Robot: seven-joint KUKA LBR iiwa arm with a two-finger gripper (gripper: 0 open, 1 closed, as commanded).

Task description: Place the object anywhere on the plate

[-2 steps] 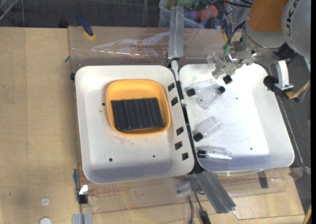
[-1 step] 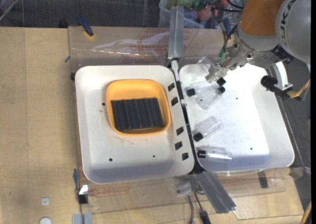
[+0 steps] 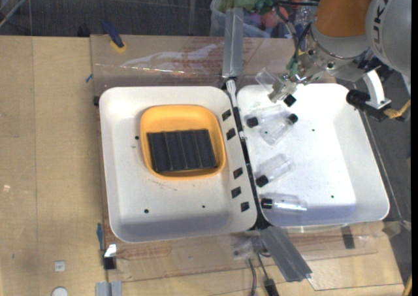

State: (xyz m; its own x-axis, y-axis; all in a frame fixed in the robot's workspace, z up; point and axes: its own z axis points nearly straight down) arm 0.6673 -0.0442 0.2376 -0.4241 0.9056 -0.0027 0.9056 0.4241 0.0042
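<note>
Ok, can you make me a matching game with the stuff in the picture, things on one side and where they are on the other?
Things:
1. orange plate
2. black ridged block
3. clear vials
4. gripper

Places:
A. lying in the right bin
B. over the right bin's far left corner
C. in the left bin
D. on the orange plate

Pairs: 1-C, 2-D, 3-A, 4-B
</note>
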